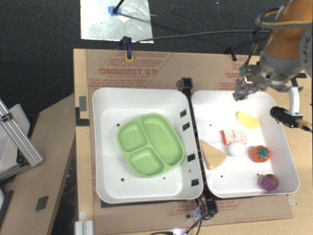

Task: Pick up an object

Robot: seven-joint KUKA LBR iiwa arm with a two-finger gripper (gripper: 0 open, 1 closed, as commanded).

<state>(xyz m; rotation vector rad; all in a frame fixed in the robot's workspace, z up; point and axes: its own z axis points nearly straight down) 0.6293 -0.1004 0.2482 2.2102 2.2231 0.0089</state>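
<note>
Six items lie loose; cheese wedge (pixel 213 155) points toward the far-left.

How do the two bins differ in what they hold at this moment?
The left bin holds one large thing, a green divided tray lying flat near its middle; the right bin holds several small things: a yellow piece, a red-and-white packet, a white ball, a tan wedge, an orange-red fruit and a purple piece. The gripper hangs at the right bin's far edge, away from the left bin. Both are shallow, white and alike in size.
</note>
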